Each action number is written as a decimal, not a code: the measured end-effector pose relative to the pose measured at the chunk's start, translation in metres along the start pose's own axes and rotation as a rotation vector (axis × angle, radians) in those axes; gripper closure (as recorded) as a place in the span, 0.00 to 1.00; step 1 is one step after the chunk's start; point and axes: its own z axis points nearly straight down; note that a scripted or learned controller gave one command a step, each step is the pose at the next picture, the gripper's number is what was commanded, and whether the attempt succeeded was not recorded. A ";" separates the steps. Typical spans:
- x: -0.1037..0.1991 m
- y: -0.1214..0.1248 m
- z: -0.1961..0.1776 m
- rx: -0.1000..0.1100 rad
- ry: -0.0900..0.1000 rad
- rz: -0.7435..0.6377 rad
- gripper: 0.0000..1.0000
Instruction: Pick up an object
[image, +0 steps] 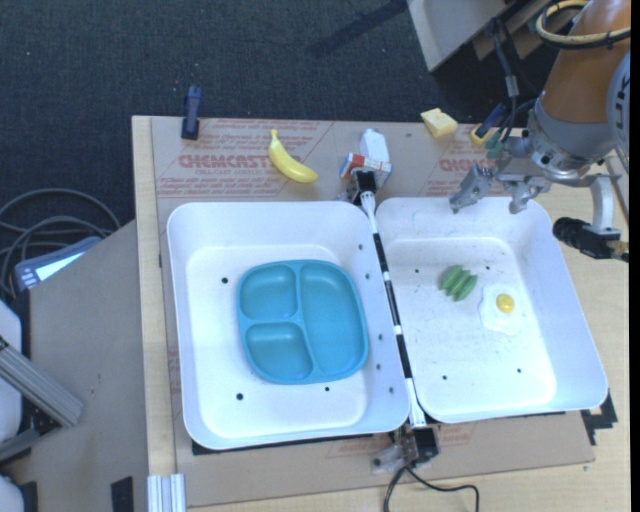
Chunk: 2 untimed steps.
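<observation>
The right bin (540, 385) holds a green bean-pod toy (459, 282) and, just right of it, a fried egg toy (501, 309), white with a yellow yolk. My gripper (491, 196) hangs over the bin's far rim, above and behind both toys and apart from them. Its two fingers are spread wide, one finger (464, 196) on the left and the other on the right, with nothing between them. The left bin (200, 250) holds a blue divided plate (300, 321).
On the bench behind the bins lie a yellow banana (289, 161), a small white and red carton (369, 156), a yellow cheese-like block (438, 123) and a dark blue clip (190, 111). A black divider (387, 300) runs between the bins.
</observation>
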 end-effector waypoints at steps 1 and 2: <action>0.032 -0.042 0.111 0.001 0.000 0.000 0.00; 0.023 -0.053 0.131 -0.008 -0.003 0.000 0.00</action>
